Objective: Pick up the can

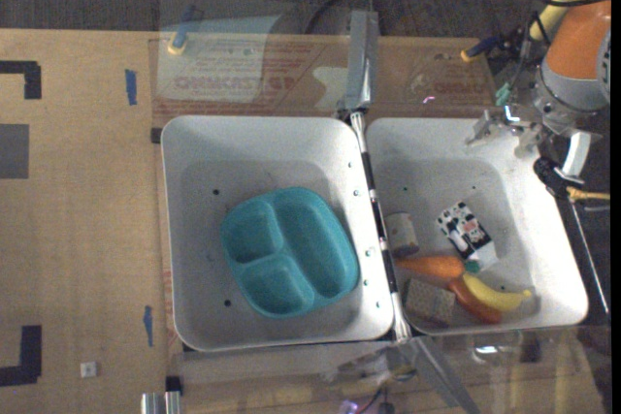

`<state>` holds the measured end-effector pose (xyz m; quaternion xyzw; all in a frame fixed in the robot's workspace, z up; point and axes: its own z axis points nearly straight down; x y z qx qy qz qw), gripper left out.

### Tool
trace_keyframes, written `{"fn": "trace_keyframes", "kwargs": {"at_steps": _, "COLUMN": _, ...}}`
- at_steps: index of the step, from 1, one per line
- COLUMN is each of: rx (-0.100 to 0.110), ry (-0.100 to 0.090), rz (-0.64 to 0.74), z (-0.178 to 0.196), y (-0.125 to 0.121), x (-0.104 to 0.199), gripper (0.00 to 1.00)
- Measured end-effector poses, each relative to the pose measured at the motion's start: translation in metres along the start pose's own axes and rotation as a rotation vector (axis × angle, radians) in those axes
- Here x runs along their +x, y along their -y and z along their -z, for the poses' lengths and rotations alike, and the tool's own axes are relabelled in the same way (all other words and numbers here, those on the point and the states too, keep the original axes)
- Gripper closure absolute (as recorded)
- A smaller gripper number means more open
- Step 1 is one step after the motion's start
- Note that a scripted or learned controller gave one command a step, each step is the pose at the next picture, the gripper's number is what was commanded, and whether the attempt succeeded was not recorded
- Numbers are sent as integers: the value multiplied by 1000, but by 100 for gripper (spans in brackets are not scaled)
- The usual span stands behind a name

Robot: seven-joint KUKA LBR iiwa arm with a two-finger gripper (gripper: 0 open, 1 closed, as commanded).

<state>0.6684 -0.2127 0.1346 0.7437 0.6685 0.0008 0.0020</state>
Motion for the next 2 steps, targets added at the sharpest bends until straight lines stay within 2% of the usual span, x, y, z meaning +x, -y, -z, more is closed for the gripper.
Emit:
{"fn": "trace_keyframes", "kwargs": {"at_steps": 1, "rx": 1, "ry": -4, "rz": -101, "z": -47, "y": 14, "x": 8, "gripper": 0}}
{"fn": "trace_keyframes", "kwargs": {"at_steps": 2, "rx": 0, "ry": 0, "rz": 104, "z": -4, "y": 17, "x": 4, "gripper": 0}}
